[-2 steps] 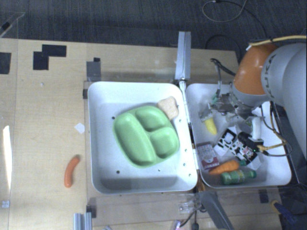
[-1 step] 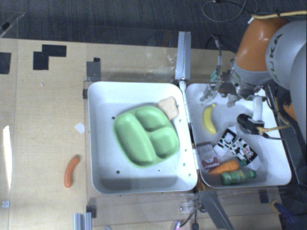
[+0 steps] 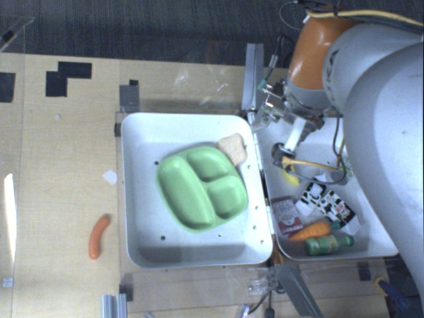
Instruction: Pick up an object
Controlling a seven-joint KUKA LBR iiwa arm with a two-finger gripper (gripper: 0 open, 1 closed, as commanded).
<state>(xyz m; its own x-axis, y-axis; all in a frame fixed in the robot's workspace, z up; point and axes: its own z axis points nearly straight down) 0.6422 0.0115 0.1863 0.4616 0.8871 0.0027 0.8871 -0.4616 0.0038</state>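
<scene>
My gripper hangs over the far left corner of the right bin, close to the wall between the two bins. A tan bread-like piece lies just left of it, against the rim of a green divided plate in the left bin. At the near end of the right bin lie a black-and-white patterned box, a dark red packet, an orange carrot and a green can. Nothing shows between the gripper's tips.
A small yellow item lies mid right bin. An orange sausage-shaped thing lies on the wooden bench left of the bins. The grey arm covers the right bin's far right side.
</scene>
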